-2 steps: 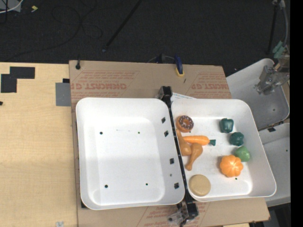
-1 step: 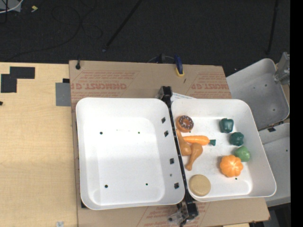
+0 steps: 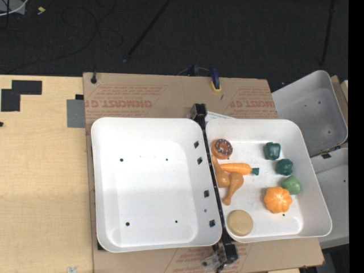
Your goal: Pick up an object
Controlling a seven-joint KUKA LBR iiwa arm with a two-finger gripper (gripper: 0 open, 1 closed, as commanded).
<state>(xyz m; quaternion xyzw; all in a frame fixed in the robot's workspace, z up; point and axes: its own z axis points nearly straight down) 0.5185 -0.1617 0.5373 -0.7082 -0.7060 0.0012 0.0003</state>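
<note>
The right bin holds several toy foods. A chocolate doughnut lies near its left wall, with an orange carrot and a tan chicken drumstick just below it. A round beige biscuit sits at the front. An orange pumpkin rests towards the right, under a light green vegetable. Two dark green pieces lie further back.
The left bin stands beside the right one, joined along a black clipped divider. Both rest on a cardboard sheet over a wooden bench. A grey metal panel leans at the right.
</note>
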